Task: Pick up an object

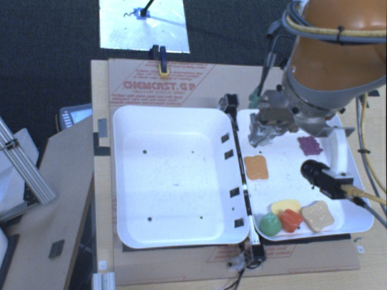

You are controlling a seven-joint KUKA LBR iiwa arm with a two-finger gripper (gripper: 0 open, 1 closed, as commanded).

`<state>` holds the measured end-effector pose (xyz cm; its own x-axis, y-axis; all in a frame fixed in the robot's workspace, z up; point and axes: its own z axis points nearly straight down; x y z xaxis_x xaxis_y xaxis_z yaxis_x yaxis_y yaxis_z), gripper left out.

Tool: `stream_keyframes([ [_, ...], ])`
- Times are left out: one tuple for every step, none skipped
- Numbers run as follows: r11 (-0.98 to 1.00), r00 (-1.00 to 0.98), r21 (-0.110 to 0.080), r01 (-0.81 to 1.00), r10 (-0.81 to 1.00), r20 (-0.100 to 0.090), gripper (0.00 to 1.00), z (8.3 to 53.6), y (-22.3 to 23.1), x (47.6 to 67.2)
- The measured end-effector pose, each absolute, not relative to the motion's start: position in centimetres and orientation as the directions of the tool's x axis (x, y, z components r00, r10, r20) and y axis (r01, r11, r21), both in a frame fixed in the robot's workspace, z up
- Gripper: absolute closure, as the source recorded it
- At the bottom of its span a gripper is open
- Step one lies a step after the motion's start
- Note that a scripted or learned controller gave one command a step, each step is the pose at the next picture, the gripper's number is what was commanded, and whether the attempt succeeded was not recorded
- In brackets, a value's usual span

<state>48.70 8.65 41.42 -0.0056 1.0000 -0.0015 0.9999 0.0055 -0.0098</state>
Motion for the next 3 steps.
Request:
stream_keyframes([
  [0.008, -0.008, 0.007, 1.000, 1.000, 0.002, 1.00, 50.3, 13.6, 48.9],
  [0.007, -0.007, 0.002, 1.000, 1.000, 0.001, 1.00, 53.5, 17.3, 48.8],
  [-0.008, 0.008, 0.000, 1.000, 1.000, -0.003, 1.00, 53.4, 8.1, 50.6],
])
